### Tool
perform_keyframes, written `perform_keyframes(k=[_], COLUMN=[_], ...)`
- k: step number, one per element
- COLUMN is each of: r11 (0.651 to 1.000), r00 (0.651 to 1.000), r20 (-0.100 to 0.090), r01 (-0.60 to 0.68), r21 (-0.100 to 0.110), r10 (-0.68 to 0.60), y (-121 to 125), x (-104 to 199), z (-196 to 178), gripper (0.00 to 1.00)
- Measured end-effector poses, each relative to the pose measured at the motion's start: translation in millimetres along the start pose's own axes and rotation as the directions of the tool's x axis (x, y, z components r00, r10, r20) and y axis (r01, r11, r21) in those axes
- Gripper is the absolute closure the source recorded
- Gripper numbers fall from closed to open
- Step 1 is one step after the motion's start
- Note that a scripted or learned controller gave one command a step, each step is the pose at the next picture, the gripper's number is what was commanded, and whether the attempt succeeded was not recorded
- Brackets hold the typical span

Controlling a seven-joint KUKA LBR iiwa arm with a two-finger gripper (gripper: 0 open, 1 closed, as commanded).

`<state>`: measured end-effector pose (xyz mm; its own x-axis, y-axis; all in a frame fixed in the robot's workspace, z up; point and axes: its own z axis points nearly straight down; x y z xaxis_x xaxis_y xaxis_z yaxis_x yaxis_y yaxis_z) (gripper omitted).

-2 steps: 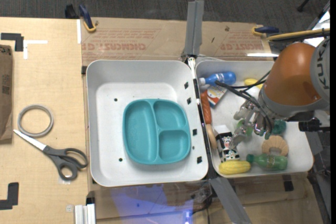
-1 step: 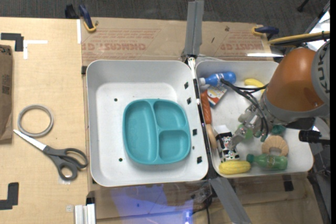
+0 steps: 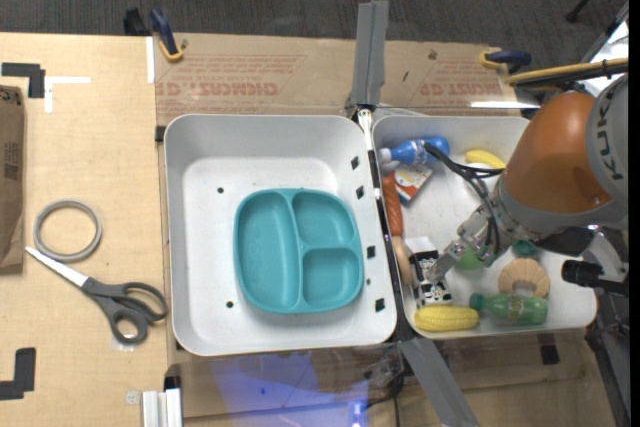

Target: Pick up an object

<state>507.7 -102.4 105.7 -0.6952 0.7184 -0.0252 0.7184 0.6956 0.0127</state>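
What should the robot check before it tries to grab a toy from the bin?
1. Gripper is over the right bin: ok.
2. Toys within reach, such as the corn cob and green bottle: ok.
3. Something already held: cannot tell.
4. Toys spaced apart: not ok, the corn cob, bottle and donut crowd together.
5. Teal divided plate sits in the left bin, out of the way: ok.

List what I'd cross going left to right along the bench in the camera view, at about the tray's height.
Tape roll → scissors → teal divided tray in the left bin → hand in the right bin → donut-shaped toy.
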Motion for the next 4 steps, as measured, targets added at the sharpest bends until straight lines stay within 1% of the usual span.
perform_keyframes(k=[1,2,3,4], r11=[0.988,0.961,0.944,0.941], r00=[0.988,0.961,0.944,0.941], r20=[0.008,-0.001,-0.002,-0.003], r01=[-0.157,-0.275,-0.329,-0.34], r21=[-0.014,-0.009,-0.006,-0.005], r10=[0.157,0.275,0.329,0.34], y=[-13.4,-16.0,-16.1,-16.4], x=[10.5,11.4,13.1,13.1], z=[-0.8,-0.2,0.1,0.2], gripper=[0.0,0.0,0.0,0.0])
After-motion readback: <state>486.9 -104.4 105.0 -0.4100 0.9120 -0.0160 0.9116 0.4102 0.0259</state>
